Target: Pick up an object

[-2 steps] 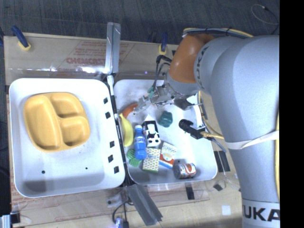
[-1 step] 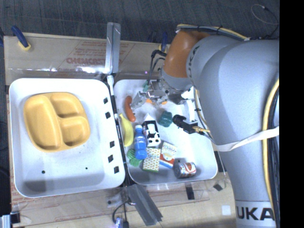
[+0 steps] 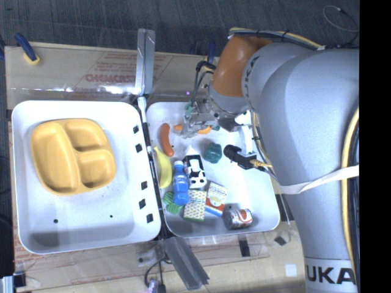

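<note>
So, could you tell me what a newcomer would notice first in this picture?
The big grey arm reaches in from the right, its gripper low over the far end of the right bin. That bin is crowded with small things, such as a banana, a blue bottle and a can. The left bin holds a yellow tray.

camera view: fixed overhead | slanted down | both bins (image 3: 24,163) framed | arm (image 3: 305,102) enters right

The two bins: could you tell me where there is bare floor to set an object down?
The left bin has bare floor right of and below the yellow tray. The right bin is crowded: hot dog, banana, blue bottle, can and the gripper.
</note>
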Controlling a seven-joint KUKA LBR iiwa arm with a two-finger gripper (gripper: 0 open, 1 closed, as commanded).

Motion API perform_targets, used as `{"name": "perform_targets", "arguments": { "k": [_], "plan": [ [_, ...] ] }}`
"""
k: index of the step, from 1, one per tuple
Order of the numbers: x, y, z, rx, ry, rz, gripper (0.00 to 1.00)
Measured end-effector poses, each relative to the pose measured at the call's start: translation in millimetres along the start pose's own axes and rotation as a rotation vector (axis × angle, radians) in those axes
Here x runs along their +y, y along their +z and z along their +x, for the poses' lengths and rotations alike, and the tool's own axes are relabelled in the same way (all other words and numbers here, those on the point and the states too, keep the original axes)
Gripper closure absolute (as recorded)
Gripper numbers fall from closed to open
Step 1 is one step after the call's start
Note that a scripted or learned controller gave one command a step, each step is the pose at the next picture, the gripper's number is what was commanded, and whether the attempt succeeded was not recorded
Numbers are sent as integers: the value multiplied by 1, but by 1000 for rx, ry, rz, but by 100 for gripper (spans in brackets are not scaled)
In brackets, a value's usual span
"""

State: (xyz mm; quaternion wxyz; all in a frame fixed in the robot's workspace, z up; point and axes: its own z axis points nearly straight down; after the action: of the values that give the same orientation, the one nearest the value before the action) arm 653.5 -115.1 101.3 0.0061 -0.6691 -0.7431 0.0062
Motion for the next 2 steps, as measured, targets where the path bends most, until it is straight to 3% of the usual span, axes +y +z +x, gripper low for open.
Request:
{"name": "perform_targets", "arguments": {
  "k": [1, 2],
  "plan": [
    [-1, 0, 0, 1, 0, 3, 0],
    [0, -10, 1, 2, -4, 3, 100]
  ]
}}
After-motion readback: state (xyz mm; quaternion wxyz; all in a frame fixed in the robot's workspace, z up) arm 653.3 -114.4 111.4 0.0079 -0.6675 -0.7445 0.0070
